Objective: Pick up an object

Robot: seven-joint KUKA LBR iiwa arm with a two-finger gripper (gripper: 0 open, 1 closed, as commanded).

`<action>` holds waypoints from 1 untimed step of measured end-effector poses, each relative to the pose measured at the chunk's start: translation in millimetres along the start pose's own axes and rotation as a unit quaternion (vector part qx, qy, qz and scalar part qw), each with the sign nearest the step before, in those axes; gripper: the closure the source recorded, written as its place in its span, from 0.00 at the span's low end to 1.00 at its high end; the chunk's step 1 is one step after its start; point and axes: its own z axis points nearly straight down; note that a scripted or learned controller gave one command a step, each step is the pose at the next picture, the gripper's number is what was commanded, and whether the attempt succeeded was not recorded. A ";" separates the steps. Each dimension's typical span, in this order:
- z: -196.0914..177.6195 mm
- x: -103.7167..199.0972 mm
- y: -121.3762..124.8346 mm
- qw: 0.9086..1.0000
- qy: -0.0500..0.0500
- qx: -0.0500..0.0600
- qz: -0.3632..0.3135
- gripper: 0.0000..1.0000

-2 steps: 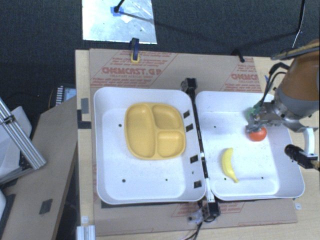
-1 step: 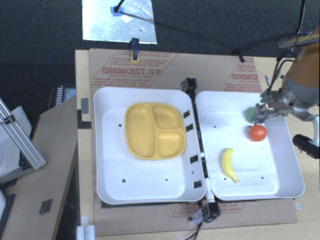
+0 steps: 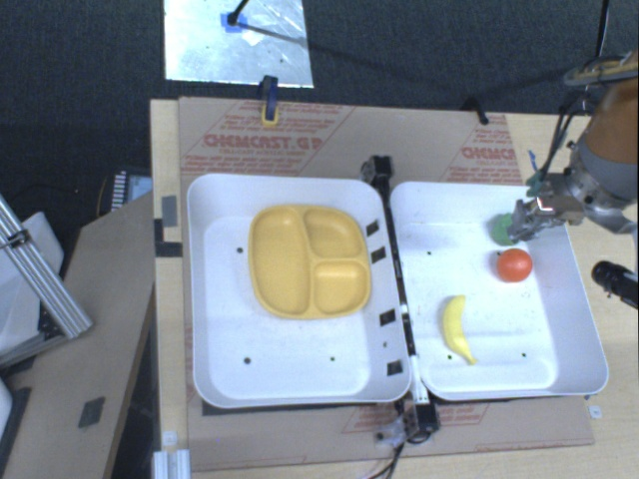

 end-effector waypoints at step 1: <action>-4.6 47.9 14.9 1.000 0.001 0.000 -0.002 1.00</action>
